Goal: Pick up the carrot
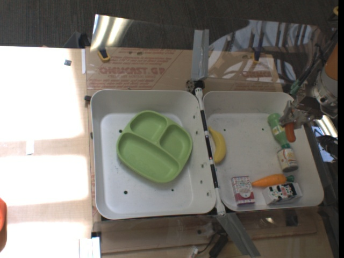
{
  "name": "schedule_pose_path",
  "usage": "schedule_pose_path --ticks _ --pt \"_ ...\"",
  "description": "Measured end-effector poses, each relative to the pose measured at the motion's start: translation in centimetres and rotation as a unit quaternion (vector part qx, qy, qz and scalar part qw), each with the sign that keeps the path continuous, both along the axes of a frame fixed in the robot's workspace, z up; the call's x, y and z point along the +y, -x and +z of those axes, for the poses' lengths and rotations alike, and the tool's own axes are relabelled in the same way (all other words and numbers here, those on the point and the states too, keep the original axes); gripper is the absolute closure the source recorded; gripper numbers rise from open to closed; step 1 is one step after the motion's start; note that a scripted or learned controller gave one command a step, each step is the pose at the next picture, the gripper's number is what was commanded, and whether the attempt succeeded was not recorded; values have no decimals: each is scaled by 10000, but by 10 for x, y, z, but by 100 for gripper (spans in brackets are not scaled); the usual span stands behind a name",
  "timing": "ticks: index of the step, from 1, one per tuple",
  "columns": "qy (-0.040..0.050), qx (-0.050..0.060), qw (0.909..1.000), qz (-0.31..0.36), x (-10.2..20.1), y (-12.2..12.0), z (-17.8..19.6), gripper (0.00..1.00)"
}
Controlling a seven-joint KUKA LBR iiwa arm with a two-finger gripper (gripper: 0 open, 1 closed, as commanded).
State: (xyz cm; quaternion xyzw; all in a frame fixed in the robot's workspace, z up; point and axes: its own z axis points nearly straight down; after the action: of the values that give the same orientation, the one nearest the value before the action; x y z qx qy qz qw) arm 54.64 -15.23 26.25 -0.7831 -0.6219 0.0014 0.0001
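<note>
The carrot (269, 180) is a small orange cone. It lies flat near the front of the right bin (242, 128), between a pink carton (243, 190) and a white printed carton (282, 192). My gripper (294, 118) hangs over the far right side of that bin, well behind the carrot and apart from it. It sits right beside a green bottle (276, 128) and a small red-orange piece (290, 133). Nothing shows whether that piece is in its grasp.
A banana (217, 145) lies against the right bin's left wall. A small jar (287, 158) stands between the bottle and the carrot. The left bin (102, 160) holds a green divided plate (155, 145). A metal divider (207, 144) separates the bins.
</note>
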Motion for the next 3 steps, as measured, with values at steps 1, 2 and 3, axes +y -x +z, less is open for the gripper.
schedule_pose_path --ticks 1,2,3 --pt "-6 1 9909 1345 -11 -72 -123 100" --pt "5 0 9988 -491 -70 -53 68 100" --pt "-5 4 9959 907 0 -99 -20 100"
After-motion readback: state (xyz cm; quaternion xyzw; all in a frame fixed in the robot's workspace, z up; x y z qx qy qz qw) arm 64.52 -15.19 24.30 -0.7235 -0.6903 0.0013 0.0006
